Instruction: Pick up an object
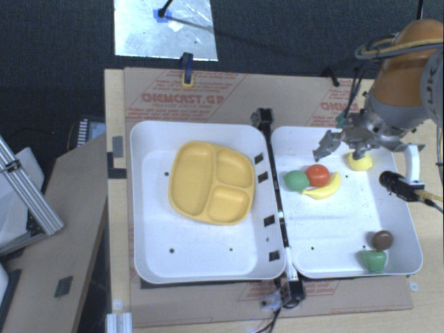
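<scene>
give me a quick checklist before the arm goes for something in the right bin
1. Gripper over the right bin: ok.
2. Nothing between the fingers: ok.
3. Nearest targets, orange ball, green ball and banana, touching in a cluster: not ok for a clean grasp.
4. Yellow piece partly under the wrist: cannot tell shape.
5. Brown item and green item near the front corner wall: not ok.

Bench (pixel 90 207): pale wood, topped by a cardboard sheet (pixel 208 92) (red lettering on it).
Left bin (pixel 149 248): white, resting on the cardboard.
Right bin (pixel 333 252): white, touching the left bin along a clipped seam.
</scene>
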`<state>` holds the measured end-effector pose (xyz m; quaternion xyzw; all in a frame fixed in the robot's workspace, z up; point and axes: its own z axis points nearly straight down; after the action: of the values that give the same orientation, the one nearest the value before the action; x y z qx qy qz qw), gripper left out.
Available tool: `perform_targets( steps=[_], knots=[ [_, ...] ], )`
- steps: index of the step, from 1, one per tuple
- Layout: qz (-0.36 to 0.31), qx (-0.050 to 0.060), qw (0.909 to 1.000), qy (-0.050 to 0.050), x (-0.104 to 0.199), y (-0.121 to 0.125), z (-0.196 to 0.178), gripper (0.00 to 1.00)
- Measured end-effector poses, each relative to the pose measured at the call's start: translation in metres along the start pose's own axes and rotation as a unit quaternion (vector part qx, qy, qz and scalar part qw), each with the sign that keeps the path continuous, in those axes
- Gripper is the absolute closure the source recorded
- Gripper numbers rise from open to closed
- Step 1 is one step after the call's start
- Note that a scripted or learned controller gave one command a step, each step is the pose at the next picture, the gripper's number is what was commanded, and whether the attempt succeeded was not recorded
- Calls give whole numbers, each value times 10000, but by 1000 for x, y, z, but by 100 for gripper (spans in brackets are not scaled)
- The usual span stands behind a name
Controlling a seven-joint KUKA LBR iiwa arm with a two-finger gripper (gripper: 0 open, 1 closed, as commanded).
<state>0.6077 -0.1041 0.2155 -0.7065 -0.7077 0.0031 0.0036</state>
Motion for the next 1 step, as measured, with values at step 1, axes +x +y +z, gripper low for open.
perform_targets(
  steps=[1],
  knots=[
    [-9, -54, 10000, -6, 0, 2, -6, 0]
  ],
)
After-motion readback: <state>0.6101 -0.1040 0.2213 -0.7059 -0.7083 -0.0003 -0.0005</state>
